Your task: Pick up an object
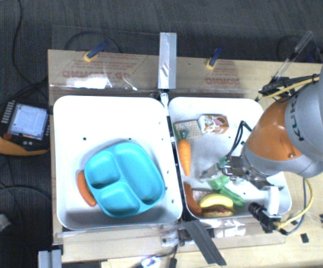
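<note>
The right bin [250, 106] holds an orange carrot [184, 156] along its left wall and a small printed packet [213, 123] at the back. A green toy [228, 186] lies in the middle, with a yellow banana [216, 201] and a brown sausage [190, 199] near the front. My gripper [217, 171] is low in this bin, just above the green toy and right of the carrot. The grey arm with its orange band [273, 135] covers the bin's right side.
The left bin [66, 121] holds a blue divided plate [125, 177] with an orange-red sausage [85, 188] against its left edge. A metal divider post [167, 60] stands behind the two bins. Cables [295, 214] hang by the front right corner.
</note>
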